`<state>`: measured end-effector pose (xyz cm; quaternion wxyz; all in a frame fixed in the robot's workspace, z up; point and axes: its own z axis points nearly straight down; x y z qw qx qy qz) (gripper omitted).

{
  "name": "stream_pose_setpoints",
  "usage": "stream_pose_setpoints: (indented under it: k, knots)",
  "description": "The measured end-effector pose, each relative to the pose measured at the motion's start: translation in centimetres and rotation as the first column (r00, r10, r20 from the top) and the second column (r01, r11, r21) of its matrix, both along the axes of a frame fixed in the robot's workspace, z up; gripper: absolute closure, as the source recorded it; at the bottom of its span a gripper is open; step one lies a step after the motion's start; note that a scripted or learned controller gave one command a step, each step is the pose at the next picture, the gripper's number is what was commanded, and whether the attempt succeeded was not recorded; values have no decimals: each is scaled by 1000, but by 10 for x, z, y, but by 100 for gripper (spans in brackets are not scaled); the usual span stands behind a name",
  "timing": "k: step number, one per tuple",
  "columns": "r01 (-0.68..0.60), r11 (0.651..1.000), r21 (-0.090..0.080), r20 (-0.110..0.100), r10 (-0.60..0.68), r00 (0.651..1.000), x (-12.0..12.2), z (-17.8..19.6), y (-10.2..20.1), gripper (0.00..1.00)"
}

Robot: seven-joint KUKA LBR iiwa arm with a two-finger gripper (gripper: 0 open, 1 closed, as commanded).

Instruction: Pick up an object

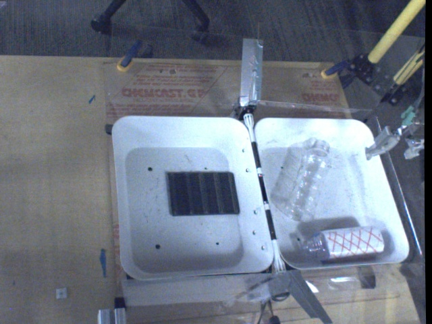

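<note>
**Two bins on the table, bottles in the right one**

Plywood-coloured table (54,181) spreads wide under two shallow white bins set side by side, their inner rims touching along a central seam. Bare board lies open to the left of the left bin (135,140) and along the near edge; beyond the far edge, dark floor and the legs of a black stand (152,5) show.

At the right edge of the view, just past the far right corner of the right bin (395,201), a small pale metallic part that may be the pincer (388,140) juts in; whether it is open or closed cannot be told, and nothing is seen held in it.

Inside the right bin lie two things. A clear plastic bottle (304,179) rests on its side, slanting from the far middle toward the seam, down and left of the pincer and apart from it. A second bottle with a red criss-cross label (351,241) lies near the bin's near wall, well apart from the pincer. The two bottles lie near each other.

A dark ribbed rectangular panel (202,193) lies flat in the middle of the left bin. Blue-and-yellow clamps (129,56) grip the far edge of the table.
</note>
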<state>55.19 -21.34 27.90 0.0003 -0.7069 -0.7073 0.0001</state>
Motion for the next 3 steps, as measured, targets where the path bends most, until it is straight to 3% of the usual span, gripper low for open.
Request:
stream_pose_setpoints:
  k: [1, 2, 3]
  knots:
    - [285, 959, 0, -3, -285, 959, 54, -74, 52, 0]
    - [238, 971, 0, -2, -238, 971, 43, -98, 41, 0]
    - [221, 975, -1, 2, -221, 975, 29, -156, 69, 0]
